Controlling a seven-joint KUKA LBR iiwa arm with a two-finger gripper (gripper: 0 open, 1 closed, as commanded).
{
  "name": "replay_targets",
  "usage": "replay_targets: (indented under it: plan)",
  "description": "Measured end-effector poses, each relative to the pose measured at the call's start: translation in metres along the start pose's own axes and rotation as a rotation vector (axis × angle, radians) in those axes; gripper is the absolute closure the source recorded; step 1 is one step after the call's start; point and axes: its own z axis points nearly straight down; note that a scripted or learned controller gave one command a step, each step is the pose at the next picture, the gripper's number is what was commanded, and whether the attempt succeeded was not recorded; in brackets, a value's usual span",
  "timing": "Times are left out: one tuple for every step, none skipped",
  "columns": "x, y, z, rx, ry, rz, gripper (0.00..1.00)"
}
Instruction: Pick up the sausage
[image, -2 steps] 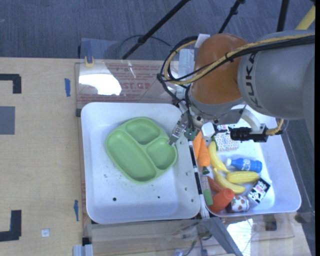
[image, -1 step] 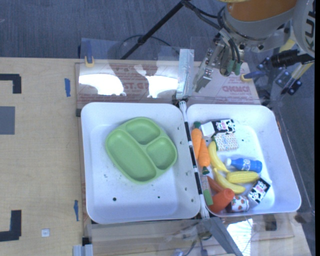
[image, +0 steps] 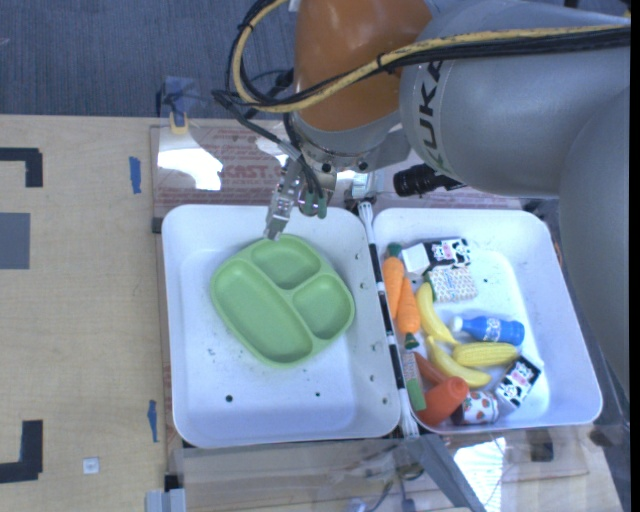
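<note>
Green plate (image: 280, 300) is seen in the left bin, with the gripper (image: 281, 215) over its far rim (its state cannot be told). The reddish sausage (image: 428, 368) lies crowded in the right bin (image: 560, 330). It is judged light and slippery, best taken across its middle.

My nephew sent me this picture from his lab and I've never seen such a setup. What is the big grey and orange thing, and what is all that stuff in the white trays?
It is a robot arm, grey with an orange band, photographed by one camera fixed above the bench. It reaches in from the right. Its small two-finger gripper hangs over the left white bin, just above the far edge of a green divided plastic plate. Nothing is seen between its fingers. The right white bin holds toy food: an orange carrot, a yellow banana, a corn cob, a blue bottle and small cartons.
</note>
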Motion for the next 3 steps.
replay_targets:
  plan:
    - [-0.001,-0.002,0.084,0.002,0.003,0.031,1.0]
    - [-0.003,-0.001,0.072,-0.003,-0.002,0.032,1.0]
    - [-0.011,0.017,0.147,-0.008,-0.006,0.209,1.0]
